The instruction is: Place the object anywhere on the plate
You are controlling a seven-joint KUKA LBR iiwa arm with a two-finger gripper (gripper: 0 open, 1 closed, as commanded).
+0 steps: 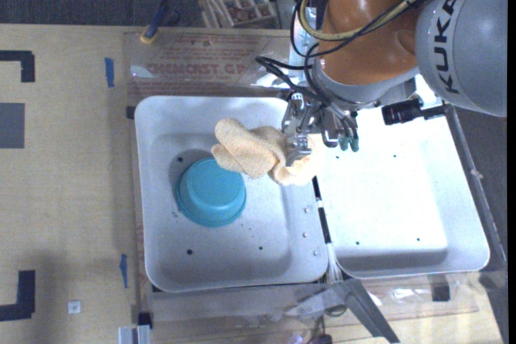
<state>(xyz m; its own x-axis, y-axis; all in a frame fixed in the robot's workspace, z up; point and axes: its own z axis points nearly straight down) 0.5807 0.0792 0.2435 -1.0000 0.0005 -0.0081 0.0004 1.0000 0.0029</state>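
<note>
A pale yellow, fluffy cloth-like object (246, 147) lies crumpled in the left bin (161, 125), near its upper right corner. One end of it reaches the divider between the bins. My gripper (300, 144) hangs from the grey arm directly over that right end and meets the cloth there. A round blue plate (211, 191) with a raised rim sits in the same bin, just below and left of the cloth, whose lower left edge touches or overlaps the plate's rim.
The right bin (403, 197) lies under the arm's wrist. Boxes and cables crowd the area behind the bins. Bare wooden bench stretches to the left.
</note>
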